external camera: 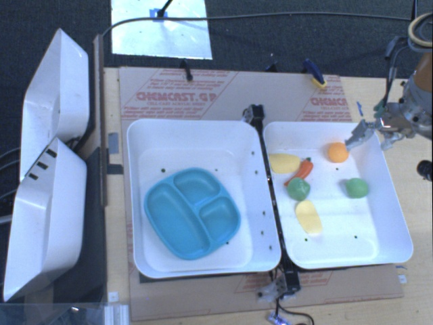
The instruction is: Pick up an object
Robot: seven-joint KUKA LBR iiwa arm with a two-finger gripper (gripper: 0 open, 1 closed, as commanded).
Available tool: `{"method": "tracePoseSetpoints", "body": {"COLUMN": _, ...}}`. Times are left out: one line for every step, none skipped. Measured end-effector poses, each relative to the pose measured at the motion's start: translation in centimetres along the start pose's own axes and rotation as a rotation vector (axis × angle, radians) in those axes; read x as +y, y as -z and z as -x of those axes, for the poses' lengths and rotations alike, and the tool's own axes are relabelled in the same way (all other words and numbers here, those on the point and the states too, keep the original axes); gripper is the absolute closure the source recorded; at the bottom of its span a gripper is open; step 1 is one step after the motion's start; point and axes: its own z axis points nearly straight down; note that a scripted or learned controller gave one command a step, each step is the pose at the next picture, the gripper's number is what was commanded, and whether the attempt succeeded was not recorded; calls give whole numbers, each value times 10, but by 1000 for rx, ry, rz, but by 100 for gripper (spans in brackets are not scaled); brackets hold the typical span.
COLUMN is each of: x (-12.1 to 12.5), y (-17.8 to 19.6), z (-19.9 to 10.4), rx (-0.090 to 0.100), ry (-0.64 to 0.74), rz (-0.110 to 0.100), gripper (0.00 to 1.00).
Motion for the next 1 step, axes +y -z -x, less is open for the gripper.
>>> {"method": "tracePoseSetpoints", "body": {"x": 29, "y": 22, "z": -1, "rx": 0, "ry": 60, "rz": 1, "gripper": 0}}
